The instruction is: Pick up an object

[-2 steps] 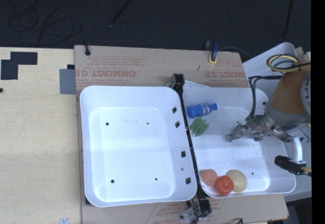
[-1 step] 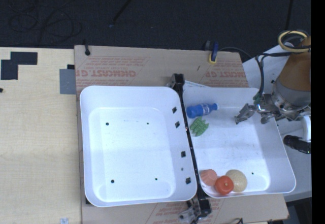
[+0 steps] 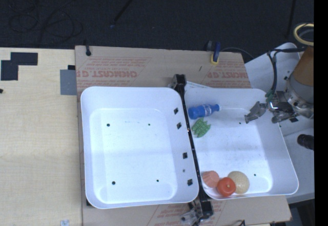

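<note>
The right bin [image 3: 277, 168] holds several small objects. A blue bottle [image 3: 203, 111] lies on its side near the far left corner, with a green crinkled piece [image 3: 201, 128] just in front of it. At the near edge sit a pink piece [image 3: 209, 178], a red round object [image 3: 226, 186] and a beige ball [image 3: 239, 181], all close together. My gripper [image 3: 266, 114] hangs over the bin's far right rim, well apart from every object. Its fingers [image 3: 253, 113] stand open with nothing between them.
The left bin [image 3: 92, 117] lies beside the right one, with a black divider strip [image 3: 187, 138] between them. Brown cardboard [image 3: 143, 68] lies under both bins. A blue and yellow clamp [image 3: 215, 52] stands at the cardboard's far edge.
</note>
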Motion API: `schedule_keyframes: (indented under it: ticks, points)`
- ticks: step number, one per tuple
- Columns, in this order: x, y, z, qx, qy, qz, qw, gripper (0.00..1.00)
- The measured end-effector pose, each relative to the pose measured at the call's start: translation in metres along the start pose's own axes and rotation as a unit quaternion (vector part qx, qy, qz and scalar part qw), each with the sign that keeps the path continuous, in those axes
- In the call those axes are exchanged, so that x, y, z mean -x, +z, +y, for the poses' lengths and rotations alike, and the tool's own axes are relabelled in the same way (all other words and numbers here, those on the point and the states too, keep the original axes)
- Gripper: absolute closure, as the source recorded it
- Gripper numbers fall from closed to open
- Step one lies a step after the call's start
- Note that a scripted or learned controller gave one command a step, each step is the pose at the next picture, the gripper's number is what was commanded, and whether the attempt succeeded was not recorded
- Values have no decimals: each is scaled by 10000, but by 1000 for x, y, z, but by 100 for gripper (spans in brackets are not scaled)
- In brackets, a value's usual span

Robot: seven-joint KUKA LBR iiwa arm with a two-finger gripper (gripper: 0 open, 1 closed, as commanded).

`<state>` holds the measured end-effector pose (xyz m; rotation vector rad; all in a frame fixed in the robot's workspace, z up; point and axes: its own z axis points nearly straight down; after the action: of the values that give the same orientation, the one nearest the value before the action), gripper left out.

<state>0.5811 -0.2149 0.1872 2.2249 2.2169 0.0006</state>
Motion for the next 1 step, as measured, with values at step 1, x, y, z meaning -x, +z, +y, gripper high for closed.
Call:
schedule_keyframes:
  ticks: [1]
  points:
    - [1,-7,0,-16,4,4,10000,100]
